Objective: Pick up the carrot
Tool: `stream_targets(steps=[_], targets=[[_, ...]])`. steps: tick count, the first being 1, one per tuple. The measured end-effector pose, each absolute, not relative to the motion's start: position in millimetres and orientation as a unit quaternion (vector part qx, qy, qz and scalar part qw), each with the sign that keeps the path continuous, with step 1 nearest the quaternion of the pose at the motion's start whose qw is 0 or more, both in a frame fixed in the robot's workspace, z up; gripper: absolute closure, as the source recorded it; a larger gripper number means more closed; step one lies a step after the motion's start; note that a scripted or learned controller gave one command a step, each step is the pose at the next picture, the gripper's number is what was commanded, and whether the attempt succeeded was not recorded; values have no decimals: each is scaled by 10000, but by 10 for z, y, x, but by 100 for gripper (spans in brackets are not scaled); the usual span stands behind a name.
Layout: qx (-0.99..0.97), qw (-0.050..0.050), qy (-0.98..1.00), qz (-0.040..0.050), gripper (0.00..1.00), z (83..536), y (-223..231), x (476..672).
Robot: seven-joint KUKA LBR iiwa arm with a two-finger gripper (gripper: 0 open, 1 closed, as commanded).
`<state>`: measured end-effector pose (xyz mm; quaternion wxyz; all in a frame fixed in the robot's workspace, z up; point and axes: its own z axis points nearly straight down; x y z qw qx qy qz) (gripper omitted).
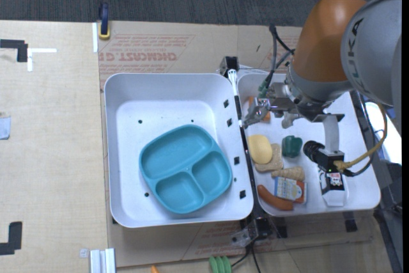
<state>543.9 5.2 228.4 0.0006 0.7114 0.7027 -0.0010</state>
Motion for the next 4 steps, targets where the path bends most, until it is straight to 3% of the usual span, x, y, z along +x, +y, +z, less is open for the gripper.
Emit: stream_targets(steps=[1, 2, 3, 4], targets=[[7095, 6, 7047, -19, 0, 2078, -735, 5779], [6848, -8, 7287, -20, 0, 1905, -253, 5578], [7217, 6, 6922, -17, 0, 1907, -175, 6098], [7088, -5, 7054, -21, 0, 1910, -452, 5514]])
